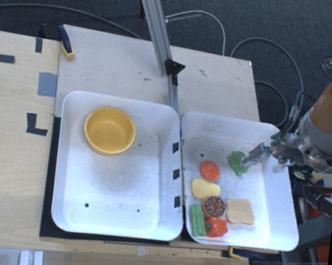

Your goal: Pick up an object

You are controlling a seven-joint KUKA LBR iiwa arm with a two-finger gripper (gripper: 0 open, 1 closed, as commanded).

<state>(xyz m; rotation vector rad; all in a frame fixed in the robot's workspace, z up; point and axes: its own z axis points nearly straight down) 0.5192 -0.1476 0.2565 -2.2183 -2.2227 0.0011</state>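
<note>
Two white bins are seen side by side on the bench. In the left bin [67, 207] a yellow bowl [110, 130] is set toward the far left. In the right bin [274, 226] a green piece [235, 161] is touched by the gripper [251, 158], reached in from the right. Nearer lie a red-orange piece [210, 170], a yellow piece [205, 189], a doughnut [214, 207], a toast slice [241, 212], a red piece [217, 227] and a green stick [197, 220].

Two bins [66, 164]; one bowl [110, 130]; seven toys [210, 171]
</note>
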